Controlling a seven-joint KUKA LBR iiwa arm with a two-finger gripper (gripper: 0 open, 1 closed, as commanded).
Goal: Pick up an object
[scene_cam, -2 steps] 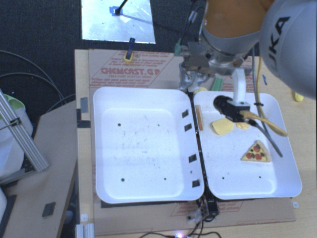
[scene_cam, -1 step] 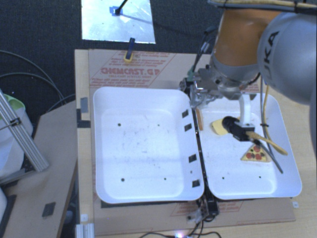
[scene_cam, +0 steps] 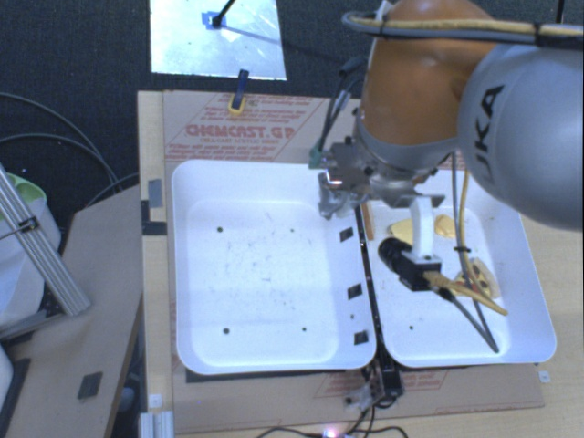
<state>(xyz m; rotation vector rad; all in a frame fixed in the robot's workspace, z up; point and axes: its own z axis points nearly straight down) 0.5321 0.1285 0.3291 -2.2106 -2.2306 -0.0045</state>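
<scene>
**Hand (scene_cam: 339,190), grey and two-fingered, at the bins' seam**

It hangs low over the upper end of the seam; whether it is apart or together cannot be told. Just below it, in the right shallow white bin (scene_cam: 538,336), a thin orange-brown stick (scene_cam: 367,222) lies lengthwise along the seam. The brown cardboard sheet (scene_cam: 301,117) reads "CHEMCAST GP" in red.

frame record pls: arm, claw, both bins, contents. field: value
arm: grey, orange band, in from the right
claw: above the far end of the divide between the bins
claw load: cannot tell
left bin: white, dark specks on floor
right bin: white, partly under the arm
right bin contents: yellow piece; yellow-brown item
</scene>
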